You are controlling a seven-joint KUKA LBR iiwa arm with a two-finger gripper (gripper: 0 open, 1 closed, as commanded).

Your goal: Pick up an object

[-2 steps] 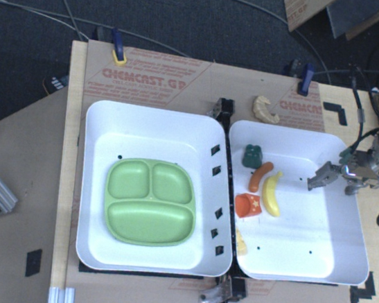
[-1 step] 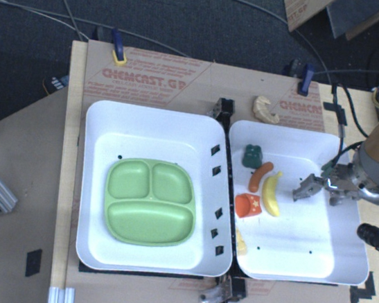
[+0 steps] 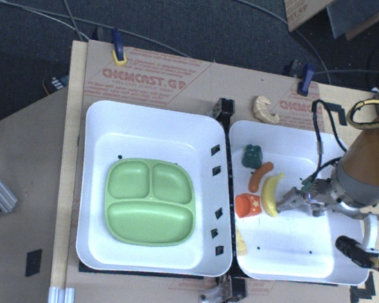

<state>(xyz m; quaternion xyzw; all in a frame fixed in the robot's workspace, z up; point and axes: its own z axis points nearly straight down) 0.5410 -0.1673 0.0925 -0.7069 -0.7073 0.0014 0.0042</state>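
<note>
I am reaching my gripper [image 3: 289,198] into the right bin [image 3: 285,266], just beside the banana [image 3: 270,192]. Nothing is getting lifted yet; I cannot tell its grip state.

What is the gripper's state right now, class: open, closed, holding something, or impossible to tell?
Gripper: cannot be told; it sits low in the right bin, beside the banana, with nothing visibly held.
</note>
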